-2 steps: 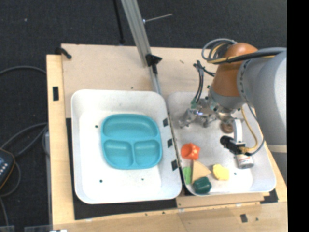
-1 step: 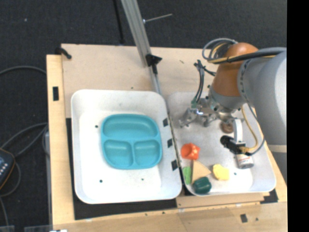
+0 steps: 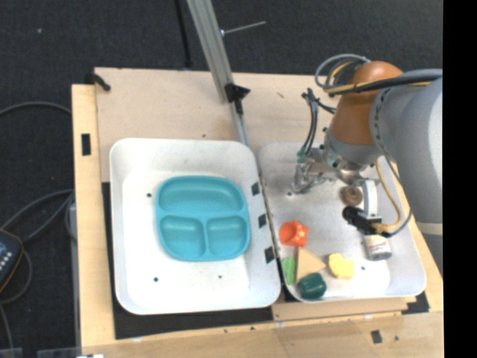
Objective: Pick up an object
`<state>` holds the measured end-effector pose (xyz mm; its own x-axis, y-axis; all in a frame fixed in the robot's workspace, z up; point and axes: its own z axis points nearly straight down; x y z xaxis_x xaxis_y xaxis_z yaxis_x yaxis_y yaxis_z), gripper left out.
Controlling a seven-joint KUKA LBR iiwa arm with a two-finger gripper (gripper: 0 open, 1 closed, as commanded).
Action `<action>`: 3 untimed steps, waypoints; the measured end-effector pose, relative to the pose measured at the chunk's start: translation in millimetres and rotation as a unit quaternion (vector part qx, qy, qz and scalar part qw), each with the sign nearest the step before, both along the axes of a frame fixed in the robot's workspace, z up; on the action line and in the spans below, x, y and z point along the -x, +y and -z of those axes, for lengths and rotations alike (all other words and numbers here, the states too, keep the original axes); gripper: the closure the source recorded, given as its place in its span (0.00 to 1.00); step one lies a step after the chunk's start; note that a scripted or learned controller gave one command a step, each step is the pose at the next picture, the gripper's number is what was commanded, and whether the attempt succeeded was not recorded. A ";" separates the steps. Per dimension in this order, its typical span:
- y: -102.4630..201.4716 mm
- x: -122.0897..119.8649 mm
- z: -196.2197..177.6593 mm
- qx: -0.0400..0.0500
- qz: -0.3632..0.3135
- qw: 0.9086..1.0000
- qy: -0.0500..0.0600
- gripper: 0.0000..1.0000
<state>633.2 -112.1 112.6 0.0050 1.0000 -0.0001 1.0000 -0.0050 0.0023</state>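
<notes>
A KUKA arm's gripper (image 3: 304, 179) hangs low over the far left part of the right bin (image 3: 402, 278), near its far edge; whether the fingers are spread or pressed together cannot be told from this slanted view. The graspable objects cluster at the bin's near left corner: an orange piece (image 3: 294, 233), a tan wedge (image 3: 308, 262), a dark green piece (image 3: 312, 285) and a yellow piece (image 3: 341, 265). A teal divided plate (image 3: 202, 218) lies in the left bin (image 3: 130, 289). The likely risk: a descent here meets bare bin floor, well apart from every object, and the grasp closes on nothing.
</notes>
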 end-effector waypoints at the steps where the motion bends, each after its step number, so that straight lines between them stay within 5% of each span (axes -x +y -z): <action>1: -5.8 -7.8 -47.2 0.001 -0.001 1.000 -0.002 1.00; 2: -7.2 -9.0 -92.3 0.000 -0.004 1.000 -0.002 1.00; 3: 39.1 19.8 -92.9 0.000 -0.005 1.000 0.001 1.00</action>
